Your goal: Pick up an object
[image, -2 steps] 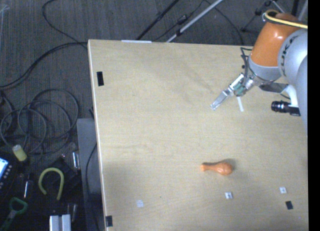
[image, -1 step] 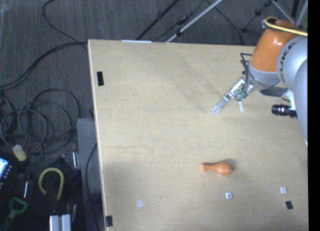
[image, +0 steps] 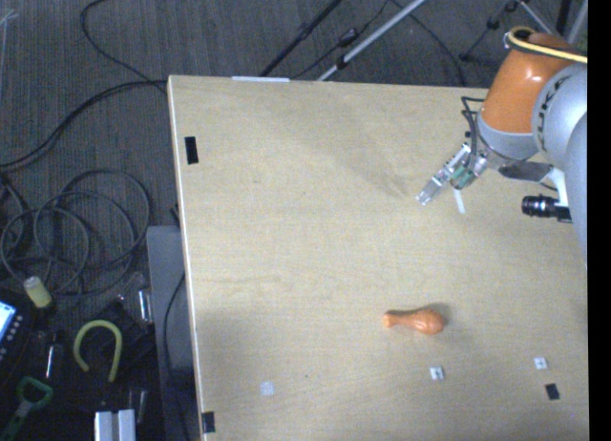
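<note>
The gripper (image: 441,187) hangs over the far right part of the light wooden bench top (image: 305,239), its two fingers apart and nothing between them; the grey arm (image: 549,110) with its orange band enters from the right. An orange drumstick-shaped object (image: 416,321) lies on the bench nearer the camera, well apart from the gripper; small black and white markers (image: 436,372) sit near it.
</note>
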Robot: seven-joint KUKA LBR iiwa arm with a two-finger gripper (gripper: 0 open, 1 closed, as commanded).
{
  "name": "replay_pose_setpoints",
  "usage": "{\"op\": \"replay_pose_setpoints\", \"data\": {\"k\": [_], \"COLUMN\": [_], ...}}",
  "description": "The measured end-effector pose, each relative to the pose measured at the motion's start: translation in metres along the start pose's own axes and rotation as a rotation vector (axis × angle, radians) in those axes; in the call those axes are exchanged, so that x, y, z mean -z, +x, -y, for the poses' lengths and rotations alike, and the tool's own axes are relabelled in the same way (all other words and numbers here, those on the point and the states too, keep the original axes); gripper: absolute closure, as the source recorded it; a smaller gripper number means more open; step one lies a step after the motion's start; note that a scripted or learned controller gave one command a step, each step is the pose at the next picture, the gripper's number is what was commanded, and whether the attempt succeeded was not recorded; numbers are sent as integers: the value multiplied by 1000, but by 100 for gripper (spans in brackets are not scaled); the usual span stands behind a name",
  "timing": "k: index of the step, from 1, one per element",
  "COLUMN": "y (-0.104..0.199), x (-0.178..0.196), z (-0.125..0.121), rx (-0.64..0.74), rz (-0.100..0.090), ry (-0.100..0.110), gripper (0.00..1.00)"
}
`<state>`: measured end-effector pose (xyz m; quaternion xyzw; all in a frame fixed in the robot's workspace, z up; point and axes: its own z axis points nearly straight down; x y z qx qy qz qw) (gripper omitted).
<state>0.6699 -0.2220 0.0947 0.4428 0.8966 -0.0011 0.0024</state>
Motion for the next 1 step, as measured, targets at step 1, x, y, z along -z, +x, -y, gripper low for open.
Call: {"op": "replay_pose_setpoints", "data": {"k": [1], "y": [68], "x": [70], "z": [-28], "rx": [-19], "rz": [-6], "ry": [-2], "gripper": [100]}}
